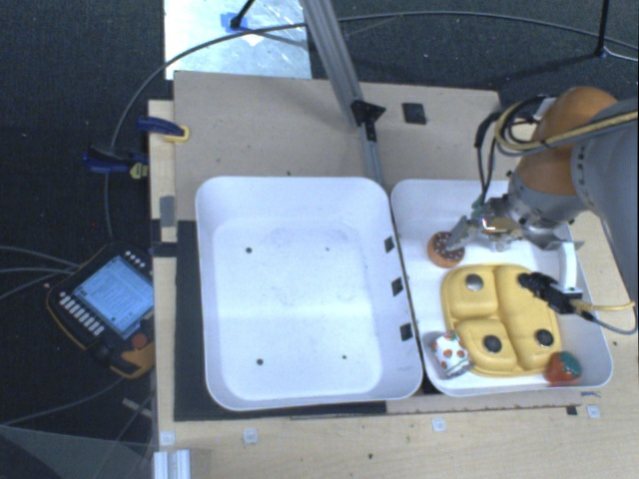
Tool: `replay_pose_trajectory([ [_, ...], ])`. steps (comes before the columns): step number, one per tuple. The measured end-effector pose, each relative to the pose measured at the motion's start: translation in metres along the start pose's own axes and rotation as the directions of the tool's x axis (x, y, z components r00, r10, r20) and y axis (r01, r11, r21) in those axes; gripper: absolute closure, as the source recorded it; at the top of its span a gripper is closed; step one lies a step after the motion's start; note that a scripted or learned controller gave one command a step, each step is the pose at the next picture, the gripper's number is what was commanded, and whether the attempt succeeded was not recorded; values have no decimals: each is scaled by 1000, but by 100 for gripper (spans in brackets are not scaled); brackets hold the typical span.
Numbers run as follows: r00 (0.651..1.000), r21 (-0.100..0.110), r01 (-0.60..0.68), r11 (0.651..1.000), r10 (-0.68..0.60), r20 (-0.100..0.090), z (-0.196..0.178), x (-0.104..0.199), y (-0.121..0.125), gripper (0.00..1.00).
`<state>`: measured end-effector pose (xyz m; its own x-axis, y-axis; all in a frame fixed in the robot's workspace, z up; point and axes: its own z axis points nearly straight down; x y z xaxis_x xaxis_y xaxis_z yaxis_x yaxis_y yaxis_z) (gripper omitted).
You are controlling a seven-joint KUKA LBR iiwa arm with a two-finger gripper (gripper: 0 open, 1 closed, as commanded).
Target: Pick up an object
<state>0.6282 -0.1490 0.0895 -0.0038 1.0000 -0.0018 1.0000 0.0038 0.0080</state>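
My gripper [471, 232] hangs low over the back of the right bin [419, 208], reaching in from the right. Just to its left lies a small round brown and pink doughnut-like piece [445, 249], close to the gripper tip; whether they touch is unclear. A large yellow lumpy moulded piece [499, 317] with dark round spots lies in front of the gripper. At the bin's front left corner a small white cup with red dots [449, 354] lies tilted. A red and green fruit-like toy [564, 367] sits at the front right corner.
The left bin [215, 208] stands beside the right one, the two sharing a rim with black clips. A grey pole [334, 48] slants over the back of the bench. A handheld pendant [110, 302] lies on the floor at the left.
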Motion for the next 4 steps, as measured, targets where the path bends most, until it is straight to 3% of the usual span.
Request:
replay_pose_trajectory([
  [1,1000,-11,3,1000,-3,-3,-14,2,4,100],
  [2,1000,4,1,1000,-1,-1,-65,-7,11,100],
  [4,1000,0,4,1000,-4,-1,-169,4,13,100],
])
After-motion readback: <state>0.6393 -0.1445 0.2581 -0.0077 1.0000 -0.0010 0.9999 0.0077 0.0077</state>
